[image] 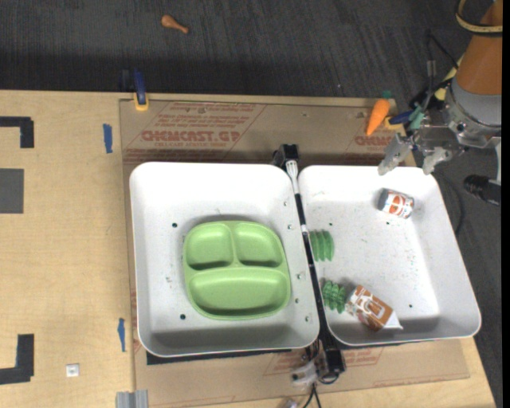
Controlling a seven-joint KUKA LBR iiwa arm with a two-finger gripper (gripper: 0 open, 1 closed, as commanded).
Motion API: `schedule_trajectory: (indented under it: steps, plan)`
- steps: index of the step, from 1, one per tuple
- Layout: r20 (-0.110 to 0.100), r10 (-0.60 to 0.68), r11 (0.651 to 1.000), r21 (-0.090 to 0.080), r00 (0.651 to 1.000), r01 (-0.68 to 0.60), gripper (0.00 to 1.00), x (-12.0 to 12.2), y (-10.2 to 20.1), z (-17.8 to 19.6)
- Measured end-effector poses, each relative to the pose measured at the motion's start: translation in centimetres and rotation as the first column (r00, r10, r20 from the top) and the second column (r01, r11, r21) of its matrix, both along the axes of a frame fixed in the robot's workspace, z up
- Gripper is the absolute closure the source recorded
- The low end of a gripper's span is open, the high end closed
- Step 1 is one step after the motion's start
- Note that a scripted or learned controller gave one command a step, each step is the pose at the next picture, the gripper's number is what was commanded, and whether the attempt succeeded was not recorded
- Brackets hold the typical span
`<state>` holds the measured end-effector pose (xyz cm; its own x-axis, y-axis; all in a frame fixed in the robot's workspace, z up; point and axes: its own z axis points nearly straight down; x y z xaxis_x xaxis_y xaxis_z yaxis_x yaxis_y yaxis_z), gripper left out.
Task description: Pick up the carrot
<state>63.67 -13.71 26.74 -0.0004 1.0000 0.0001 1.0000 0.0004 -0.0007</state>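
Note:
The carrot [376, 118], small and orange with a green top, lies on the brown board just beyond the far edge of the right bin [454, 263], outside both bins. My gripper [410, 161] hangs over that bin's far rim, a little to the right of the carrot and nearer the camera. Its fingers [389, 162] are open and nothing is between them. The carrot is not touched by the gripper.
In the right bin lie a small red and white can [396, 204], two green ridged pieces [322, 245], and a brown packet [371, 308]. A green divided plate [236, 268] sits in the left bin [151, 239]. A small orange object [174, 24] lies on the dark floor beyond the bench.

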Motion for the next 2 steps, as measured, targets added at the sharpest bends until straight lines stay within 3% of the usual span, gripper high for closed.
schedule_trajectory:
  steps: [1,2]
  plan:
    - [0.0,0.117,0.993,0.0,0.993,-0.117,0.0,-3.6,2.0,-9.5]
    - [0.0,0.22,0.975,0.001,0.975,-0.22,0.0,-9.7,4.2,-11.8]
